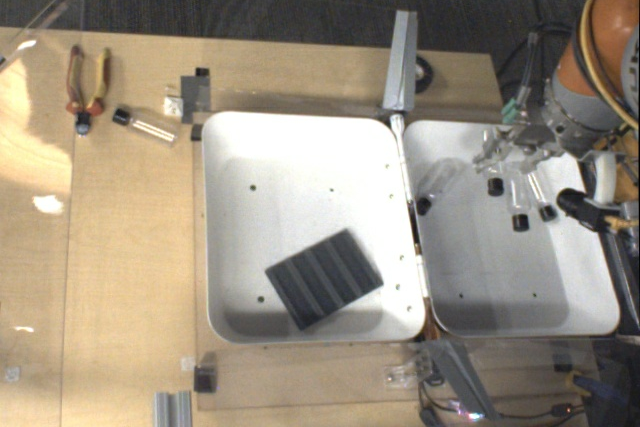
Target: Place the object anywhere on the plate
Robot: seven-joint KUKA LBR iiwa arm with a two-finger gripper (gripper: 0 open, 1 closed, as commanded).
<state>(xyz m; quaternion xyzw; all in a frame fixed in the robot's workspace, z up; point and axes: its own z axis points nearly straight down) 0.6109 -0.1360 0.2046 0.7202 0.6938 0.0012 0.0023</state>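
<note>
Gripper (pixel 531 215) first: it hangs over the upper part of the right bin (pixel 520 300), and I read its two dark-tipped fingers (pixel 520 221) as standing apart, released, with only white bin floor showing between them. I see nothing clamped there, so I would not call it holding anything.

My task's thing, as far as I can judge, is the dark ribbed block (pixel 323 278) lying flat and skewed in the lower part of the left bin (pixel 235 165), well apart from my gripper and across the divider between the bins. I cannot make out a separate plate; I take one of the white bins to be the target, but that is a guess.

Risks from here, as I judge them:
- The block looks wide and low, so the fingers may not span it or may skate off its ribs.
- It sits askew, so a wrist angle that ignores that could catch a corner and spin it.
- A low crossing could clip the raised rim between the bins.

Pliers (pixel 87 85) lie on the bench (pixel 120 265), irrelevant.
</note>
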